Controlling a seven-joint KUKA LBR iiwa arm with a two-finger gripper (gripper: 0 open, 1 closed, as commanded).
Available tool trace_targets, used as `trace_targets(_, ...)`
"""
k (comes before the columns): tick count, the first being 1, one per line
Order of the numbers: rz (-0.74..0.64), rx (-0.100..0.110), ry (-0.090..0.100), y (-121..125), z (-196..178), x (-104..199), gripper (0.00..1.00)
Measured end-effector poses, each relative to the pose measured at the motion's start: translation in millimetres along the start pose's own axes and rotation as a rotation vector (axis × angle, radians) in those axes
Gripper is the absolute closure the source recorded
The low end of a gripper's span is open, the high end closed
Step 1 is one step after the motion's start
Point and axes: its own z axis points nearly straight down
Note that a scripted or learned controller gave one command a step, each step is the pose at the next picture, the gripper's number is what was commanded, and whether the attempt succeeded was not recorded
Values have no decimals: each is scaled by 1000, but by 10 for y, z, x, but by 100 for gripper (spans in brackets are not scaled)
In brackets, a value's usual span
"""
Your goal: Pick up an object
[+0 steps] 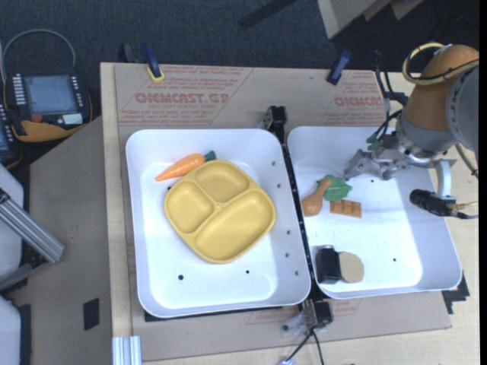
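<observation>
My claw (358,166) hangs over the back of the right bin (426,272), and from this slanted view I cannot tell how it is set. Just in front of it lies the likeliest thing to take: a small green piece (335,190) touching a tan, drumstick-shaped toy (313,200), with an orange waffle-like block (345,209) just beside them. I judge all three to be light, stiff plastic play food, somewhat slick, not fragile. The drumstick looks best taken across its narrow shaft; the orange block across its short sides. Because the three crowd together, closing on one may nudge the others.

Near the front wall of the same bin sit a black block (328,265) and a tan disc (351,267), touching each other; the disc looks thin and hard to get under.

The left bin (144,204) holds a yellow divided plate (221,211) and a toy carrot (179,166) at its back edge. The bin floors are smooth white and shallow-walled, so things may slide. Both bins rest on a board on the counter (228,90), with open room above.
</observation>
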Motion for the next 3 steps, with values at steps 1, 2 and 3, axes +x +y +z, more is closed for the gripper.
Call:
trace_targets(1,0,-8,-2,20,-146,-2,100)
trace_targets(2,-1,-13,-4,98,-622,47,100)
trace_targets(3,-1,-13,-4,14,-1163,83,100)
